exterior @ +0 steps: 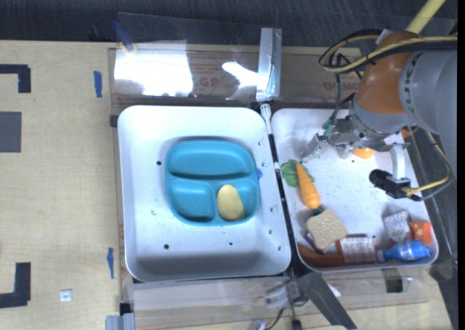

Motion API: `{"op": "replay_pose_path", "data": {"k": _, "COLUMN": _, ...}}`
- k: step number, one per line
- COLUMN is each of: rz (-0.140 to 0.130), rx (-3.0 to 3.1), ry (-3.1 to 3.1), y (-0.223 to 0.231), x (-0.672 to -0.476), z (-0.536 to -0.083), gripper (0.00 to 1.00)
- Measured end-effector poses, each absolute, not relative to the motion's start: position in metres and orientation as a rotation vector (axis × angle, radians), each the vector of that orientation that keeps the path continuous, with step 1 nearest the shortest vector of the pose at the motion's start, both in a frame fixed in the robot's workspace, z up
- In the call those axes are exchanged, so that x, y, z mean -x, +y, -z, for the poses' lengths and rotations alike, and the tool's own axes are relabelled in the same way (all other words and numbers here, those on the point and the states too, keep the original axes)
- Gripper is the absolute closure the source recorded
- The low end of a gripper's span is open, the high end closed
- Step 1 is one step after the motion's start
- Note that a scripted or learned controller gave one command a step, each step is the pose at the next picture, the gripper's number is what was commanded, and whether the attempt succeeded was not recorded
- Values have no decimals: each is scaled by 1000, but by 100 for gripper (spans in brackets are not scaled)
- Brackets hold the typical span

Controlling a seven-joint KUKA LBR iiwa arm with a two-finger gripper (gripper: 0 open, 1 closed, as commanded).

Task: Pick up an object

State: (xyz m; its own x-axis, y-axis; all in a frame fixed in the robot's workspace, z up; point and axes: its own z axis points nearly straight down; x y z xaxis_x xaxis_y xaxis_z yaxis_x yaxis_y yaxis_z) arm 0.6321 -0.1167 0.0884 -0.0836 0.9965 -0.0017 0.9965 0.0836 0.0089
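Orange carrot (pixel 309 190): right bin's (pixel 349 176) left edge; light, stiff, slick; grasp mid-body.
Gripper (pixel 341 134): far edge; jaw state unclear.

The end effector (pixel 341 138) hangs over the upper part of the right bin (pixel 429 227). Below and left of it lies a toy carrot (pixel 308 189); farther below, a bread slice (pixel 327 228) and bottle (pixel 403 251). Well left, a yellow egg-shaped piece (pixel 230 202) sits in the blue tray (pixel 203 161).
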Motion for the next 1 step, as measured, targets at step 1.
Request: {"op": "replay_pose_path", "data": {"k": 1, "rz": -3, "rx": -1609, "ry": 2695, "y": -108, "x": -628, "z": -87, "gripper": 0}}
